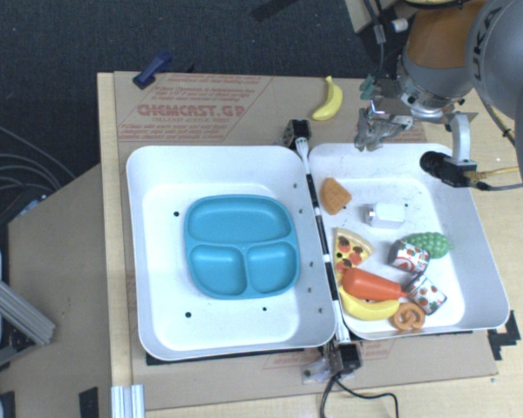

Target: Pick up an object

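1. The gripper (pixel 372 139) hangs over the far rim of the right bin (pixel 479 259), near its far-left corner. Nothing sits between its fingers, so it's carrying nothing. Whether the fingers are spread or pressed together, honestly I can't tell from this angle, they're small and blurry.

2. The stuff to pick from is all in the right bin: a brown cookie-looking piece (pixel 335 195) closest to the gripper, a small white block (pixel 385 213) just beyond it, then a pizza slice (pixel 352 249), a green bumpy thing (pixel 427 243), and a pile at the near end with a carrot (pixel 372 283), a banana (pixel 370 307) and a pretzel (pixel 410 317).

3. The key relation: everything lies toward the near side of the bin from the gripper. The brown piece is the nearest target, a bit to the gripper's left in the view and toward the camera. The white block is almost straight below it in the view.

4. The white block's long axis runs roughly left-right in the view, so I'd guess the fingers would want to close across its short side.

5. The left bin (pixel 148 259) holds a blue divided plate (pixel 241 244). A second banana (pixel 329 101) lies on the worktop (pixel 200 111) outside the bins, left of the gripper.
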{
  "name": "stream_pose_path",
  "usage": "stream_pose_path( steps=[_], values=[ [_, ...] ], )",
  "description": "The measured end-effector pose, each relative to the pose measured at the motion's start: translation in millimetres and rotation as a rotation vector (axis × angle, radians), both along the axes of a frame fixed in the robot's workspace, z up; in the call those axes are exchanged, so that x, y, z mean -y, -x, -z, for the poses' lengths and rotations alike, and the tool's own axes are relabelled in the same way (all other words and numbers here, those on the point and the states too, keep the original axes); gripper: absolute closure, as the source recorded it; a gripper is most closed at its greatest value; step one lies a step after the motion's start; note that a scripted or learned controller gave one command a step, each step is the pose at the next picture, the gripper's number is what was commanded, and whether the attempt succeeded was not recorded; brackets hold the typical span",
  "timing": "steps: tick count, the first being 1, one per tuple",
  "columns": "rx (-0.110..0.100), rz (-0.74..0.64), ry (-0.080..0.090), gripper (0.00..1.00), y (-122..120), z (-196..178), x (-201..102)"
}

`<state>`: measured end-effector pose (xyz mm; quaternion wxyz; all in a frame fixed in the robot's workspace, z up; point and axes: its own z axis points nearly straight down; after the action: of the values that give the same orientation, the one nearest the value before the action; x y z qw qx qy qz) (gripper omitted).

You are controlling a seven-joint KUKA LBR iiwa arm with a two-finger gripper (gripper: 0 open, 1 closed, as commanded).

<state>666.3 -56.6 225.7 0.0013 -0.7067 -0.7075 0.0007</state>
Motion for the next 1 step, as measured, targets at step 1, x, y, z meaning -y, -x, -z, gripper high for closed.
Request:
stream_pose_path(
  steps=[1],
  values=[
    [0.005,0.001,0.001,1.0,-0.6,-29.9,-0.1]
  ],
)
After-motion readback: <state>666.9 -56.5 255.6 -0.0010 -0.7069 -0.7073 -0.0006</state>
